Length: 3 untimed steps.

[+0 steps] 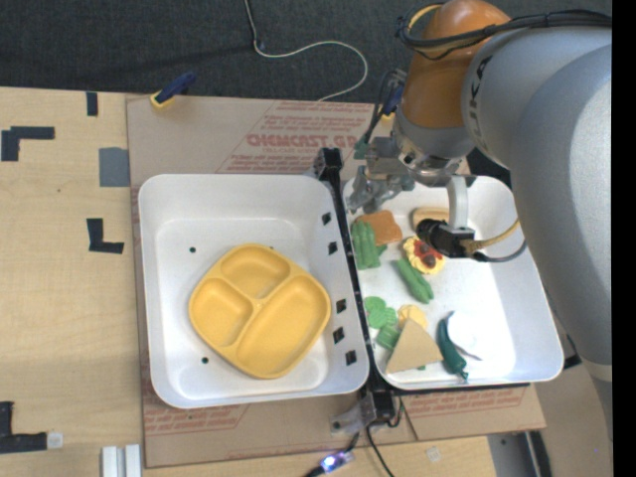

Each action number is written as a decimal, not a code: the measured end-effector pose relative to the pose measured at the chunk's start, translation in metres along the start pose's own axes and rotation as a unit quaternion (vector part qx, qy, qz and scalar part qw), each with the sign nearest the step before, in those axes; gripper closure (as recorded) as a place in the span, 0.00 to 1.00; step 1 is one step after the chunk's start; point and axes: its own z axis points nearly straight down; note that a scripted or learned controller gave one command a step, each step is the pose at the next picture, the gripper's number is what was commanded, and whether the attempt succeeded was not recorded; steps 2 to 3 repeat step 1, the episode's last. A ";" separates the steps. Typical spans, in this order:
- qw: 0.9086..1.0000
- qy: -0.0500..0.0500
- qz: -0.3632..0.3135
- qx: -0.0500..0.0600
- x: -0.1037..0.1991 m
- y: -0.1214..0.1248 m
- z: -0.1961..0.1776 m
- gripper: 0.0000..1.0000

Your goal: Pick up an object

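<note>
We hang our gripper (370,195) low over the far corner of the right bin (527,296), just above the orange piece (385,229) and green piece (365,246), likely lining up a pick, its closure impossible to judge.

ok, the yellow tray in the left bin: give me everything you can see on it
The yellow tray is a rounded, matte, plastic-looking divided plate with three compartments: two smaller ones toward the far side and one large one nearer the camera, split by raised ridges. All three look bare. It lies flat and right way up on the floor of the left bin, turned at an angle to the walls, slightly toward the near right. Nothing else touches it.
</note>
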 end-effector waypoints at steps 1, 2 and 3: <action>1.000 0.001 0.000 -0.002 0.003 0.001 -0.021 1.00; 1.000 0.001 0.000 -0.002 0.003 0.001 -0.021 1.00; 1.000 0.001 0.000 -0.002 0.003 0.001 -0.021 1.00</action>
